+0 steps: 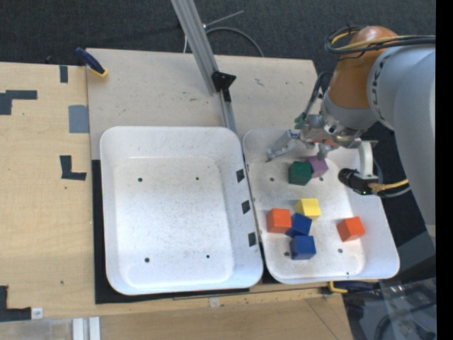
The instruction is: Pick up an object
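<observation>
The table (pixel 163 91), a pale wooden surface, carries two shallow white bins side by side, and the right bin (pixel 375 257) serves here as the landmark for everything else. The grey arm (pixel 407 83), with its orange band (pixel 354 76) above the wrist, reaches in over the far right corner of the right bin and hangs above its far end. The left bin (pixel 170 211) sits directly to the left of the right bin, their rims touching or nearly so along the shared edge. A slanted metal pole (pixel 195 27) rises from a black bracket just beyond the far left corner of the right bin. The gripper (pixel 311 137) is low over the far end of the right bin, just above the green block (pixel 300 173) and the purple block (pixel 320 166); whether it is apart or together I cannot tell, since the wrist hardware covers it, and no block shows held in it. The green block lies in the far half of the right bin, with the purple block touching its right side and partly hidden behind it. Toward the middle of the right bin the yellow block (pixel 309 207) rests, an orange block (pixel 279 220) just to its left, and a blue block (pixel 301 224) between and touching them. A second blue block (pixel 303 247) sits just nearer the front rim, and a second orange block (pixel 350 228) lies apart near the right wall.
</observation>
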### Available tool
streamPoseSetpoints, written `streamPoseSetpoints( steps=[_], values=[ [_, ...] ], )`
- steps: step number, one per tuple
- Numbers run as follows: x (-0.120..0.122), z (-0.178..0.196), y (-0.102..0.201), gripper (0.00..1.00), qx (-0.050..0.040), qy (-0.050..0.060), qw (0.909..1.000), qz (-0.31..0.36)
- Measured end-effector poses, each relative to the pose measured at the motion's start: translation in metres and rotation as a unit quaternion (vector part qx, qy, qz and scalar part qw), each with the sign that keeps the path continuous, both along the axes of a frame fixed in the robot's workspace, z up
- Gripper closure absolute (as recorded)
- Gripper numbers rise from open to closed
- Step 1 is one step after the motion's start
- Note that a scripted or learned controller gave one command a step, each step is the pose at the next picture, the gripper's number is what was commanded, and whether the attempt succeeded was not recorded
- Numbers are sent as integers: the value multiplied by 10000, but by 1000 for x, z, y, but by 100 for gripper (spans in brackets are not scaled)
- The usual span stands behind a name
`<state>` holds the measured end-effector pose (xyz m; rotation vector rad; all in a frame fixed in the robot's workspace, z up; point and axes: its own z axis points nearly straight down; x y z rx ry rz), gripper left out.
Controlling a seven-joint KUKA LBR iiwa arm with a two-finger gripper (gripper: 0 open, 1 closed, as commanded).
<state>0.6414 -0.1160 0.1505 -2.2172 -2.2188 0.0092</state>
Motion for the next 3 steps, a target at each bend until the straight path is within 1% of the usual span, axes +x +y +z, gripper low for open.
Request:
streamPoseSetpoints(
  steps=[1,2,3],
  values=[
    [4,-33,-1,0,-23,-105,9999,9],
    [5,-23,0,100,-24,-109,9999,15],
    [15,35,-1,100,-2,-65,10000,5]
  ],
)
